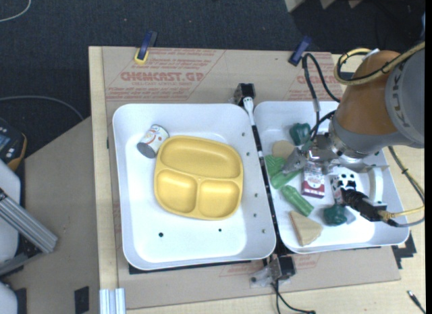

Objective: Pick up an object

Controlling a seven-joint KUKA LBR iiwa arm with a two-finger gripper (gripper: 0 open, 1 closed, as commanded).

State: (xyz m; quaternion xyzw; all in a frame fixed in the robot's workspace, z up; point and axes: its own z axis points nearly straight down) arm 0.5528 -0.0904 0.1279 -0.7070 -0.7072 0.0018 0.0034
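My gripper [306,162] hangs low over the middle of the right bin [378,238], with the grey and orange arm reaching in from the right. Just below it lies a small red and white packet [313,184]. A light green piece [276,169] and a green stick [297,199] lie to its left. A dark teal object [299,132] sits just above it. Nothing shows as held.
The right bin also holds a tan wedge [305,228], a teal lump [335,215] and a black and white toy [347,183]. In the left bin [135,238] lie a yellow divided plate [198,176] and a tipped small cup [152,140]. Cables run beside the arm.
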